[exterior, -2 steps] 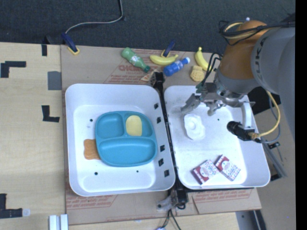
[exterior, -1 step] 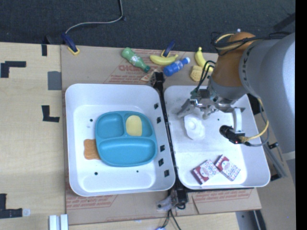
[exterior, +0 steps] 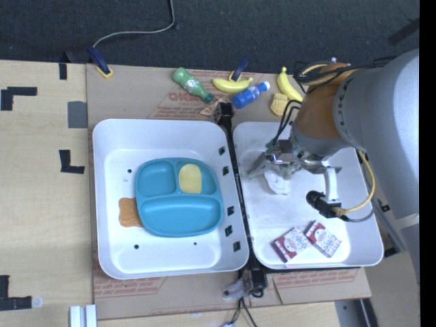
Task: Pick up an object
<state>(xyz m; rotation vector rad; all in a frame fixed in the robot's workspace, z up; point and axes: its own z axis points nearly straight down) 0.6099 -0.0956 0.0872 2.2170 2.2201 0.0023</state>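
Two white bins sit side by side on the bench. The left bin (exterior: 109, 203) holds one blue divided plate (exterior: 178, 197), with one yellow oval piece (exterior: 190, 179) lying in its far right compartment; one orange-brown flat piece (exterior: 127, 212) lies just left of the plate, partly under its rim. The right bin (exterior: 361, 240) holds two red-and-white packets near its near edge, the left packet (exterior: 291, 243) and the right packet (exterior: 322, 238) lying just beside each other, and one small white object (exterior: 278, 184) near the bin's middle. The arm (exterior: 368, 107) reaches in from the right, its orange band (exterior: 319, 111) above the wrist. The gripper (exterior: 281, 163) points down over the far half of the right bin, directly above the white object; whether its fingers are spread or closed cannot be told, and nothing is seen held between them. Beyond the bins, on the cardboard at the far side, lie one green bottle (exterior: 191, 84), one blue bottle (exterior: 250, 95), two bananas, the left banana (exterior: 231, 84) and the right banana (exterior: 288, 87), and one pale yellow piece (exterior: 278, 104) beside the right banana.
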